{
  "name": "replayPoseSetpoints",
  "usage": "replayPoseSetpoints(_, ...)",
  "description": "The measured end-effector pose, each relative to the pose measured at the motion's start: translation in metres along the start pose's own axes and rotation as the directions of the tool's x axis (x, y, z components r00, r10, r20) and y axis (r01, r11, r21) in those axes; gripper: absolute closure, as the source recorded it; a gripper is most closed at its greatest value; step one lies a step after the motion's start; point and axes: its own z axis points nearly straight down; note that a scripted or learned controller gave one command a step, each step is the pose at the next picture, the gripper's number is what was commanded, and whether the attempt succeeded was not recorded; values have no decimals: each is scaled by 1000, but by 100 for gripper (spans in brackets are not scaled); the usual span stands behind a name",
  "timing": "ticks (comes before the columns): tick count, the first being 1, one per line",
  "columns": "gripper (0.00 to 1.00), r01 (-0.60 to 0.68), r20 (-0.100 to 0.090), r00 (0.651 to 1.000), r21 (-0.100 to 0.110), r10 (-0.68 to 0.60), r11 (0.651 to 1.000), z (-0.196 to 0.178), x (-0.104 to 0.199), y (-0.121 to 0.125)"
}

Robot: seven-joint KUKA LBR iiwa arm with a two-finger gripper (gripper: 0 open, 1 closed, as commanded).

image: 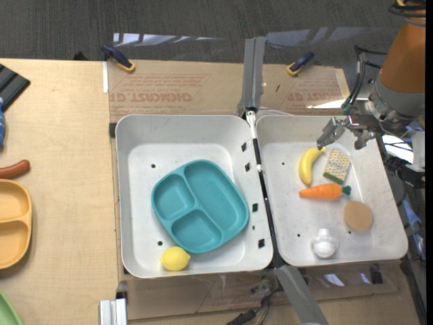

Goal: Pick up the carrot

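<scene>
Carrot lies flat in the right bin, near the bin's middle, its tip pointing left and its green end to the right. Just above it sit a banana, standing roughly upright along the bin floor, and a speckled block beside it; the block's lower edge is very close to the carrot's green end. A tan disc lies just below and right of the carrot, and a white lump sits near the bin's front wall. The arm comes in from the upper right, orange band above a grey wrist, with the jaws hanging over the bin's far right corner, above the banana and block and apart from the carrot. The jaws look spread, with nothing between them. Bare bin floor stretches left of the carrot toward the divider. The left bin holds a teal tray and a lemon by its front wall. Both bins rest on the desk.
</scene>
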Motion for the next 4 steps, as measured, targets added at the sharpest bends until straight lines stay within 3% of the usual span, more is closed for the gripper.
replayPoseSetpoints(1,0,-13,0,1000,-2,13,1000,144,-30,-37)
replayPoseSetpoints(2,0,232,-1,973,-2,-232,973,144,-11,-73)
replayPoseSetpoints(3,0,204,0,979,-2,-204,979,145,-45,-98)
replayPoseSetpoints(4,100,202,0,979,-4,-202,979,135,-45,-97)
